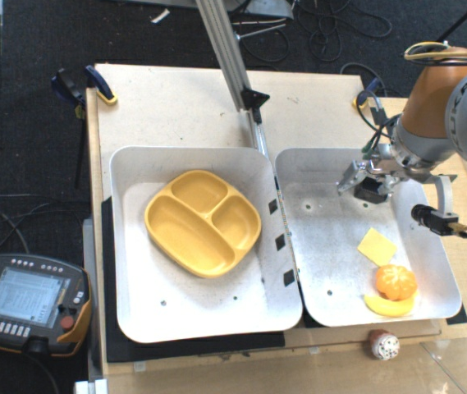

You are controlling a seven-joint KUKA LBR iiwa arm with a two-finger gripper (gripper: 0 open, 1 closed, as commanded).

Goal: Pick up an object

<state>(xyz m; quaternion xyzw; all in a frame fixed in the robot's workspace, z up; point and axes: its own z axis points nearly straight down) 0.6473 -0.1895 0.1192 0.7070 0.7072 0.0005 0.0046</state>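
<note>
My gripper hangs over the upper part of the right bin, its metal fingers spread apart with nothing between them. Below it on the bin floor lies a flat yellow block. An orange fruit sits further toward the front right corner, and a yellow banana lies just below it, touching it. A yellow divided plate rests in the middle of the left bin.
A metal pole slants up from between the bins. A teach pendant lies on the floor at the left. A small white dotted ball sits on the bench's front edge, outside the right bin.
</note>
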